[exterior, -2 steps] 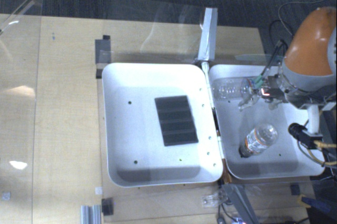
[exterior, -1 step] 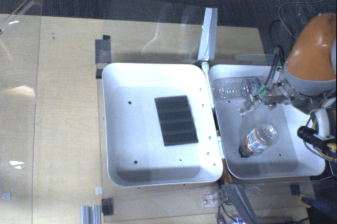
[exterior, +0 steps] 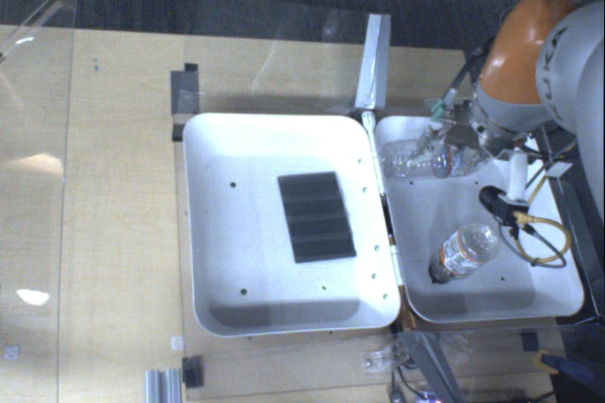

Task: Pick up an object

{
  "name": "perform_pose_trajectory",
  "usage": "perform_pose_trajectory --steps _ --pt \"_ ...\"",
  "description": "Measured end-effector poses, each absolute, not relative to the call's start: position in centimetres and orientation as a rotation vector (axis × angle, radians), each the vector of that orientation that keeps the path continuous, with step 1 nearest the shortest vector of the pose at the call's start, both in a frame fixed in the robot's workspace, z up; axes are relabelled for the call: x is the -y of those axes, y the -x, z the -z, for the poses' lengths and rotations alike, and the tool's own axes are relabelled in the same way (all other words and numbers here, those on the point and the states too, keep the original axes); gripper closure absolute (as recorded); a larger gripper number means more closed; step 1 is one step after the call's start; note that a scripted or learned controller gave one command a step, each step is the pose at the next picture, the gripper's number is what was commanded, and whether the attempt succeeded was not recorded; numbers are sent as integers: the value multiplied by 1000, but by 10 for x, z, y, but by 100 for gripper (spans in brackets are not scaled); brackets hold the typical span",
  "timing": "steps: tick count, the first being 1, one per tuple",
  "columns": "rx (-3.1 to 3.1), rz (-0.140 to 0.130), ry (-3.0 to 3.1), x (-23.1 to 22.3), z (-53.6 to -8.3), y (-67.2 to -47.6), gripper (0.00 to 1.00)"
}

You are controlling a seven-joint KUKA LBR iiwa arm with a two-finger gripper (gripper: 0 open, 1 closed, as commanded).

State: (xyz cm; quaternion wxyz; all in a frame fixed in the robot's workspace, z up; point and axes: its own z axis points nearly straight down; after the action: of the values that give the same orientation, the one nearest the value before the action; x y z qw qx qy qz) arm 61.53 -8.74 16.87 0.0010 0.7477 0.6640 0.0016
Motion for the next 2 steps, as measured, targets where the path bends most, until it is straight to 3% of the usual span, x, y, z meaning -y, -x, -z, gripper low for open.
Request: perform_pose_trajectory --steps 1,2 --pt "-2205 -39 -2198 111 -135 -651 0" --pt "-2513 -8 -1882 168 -95 -672 0"
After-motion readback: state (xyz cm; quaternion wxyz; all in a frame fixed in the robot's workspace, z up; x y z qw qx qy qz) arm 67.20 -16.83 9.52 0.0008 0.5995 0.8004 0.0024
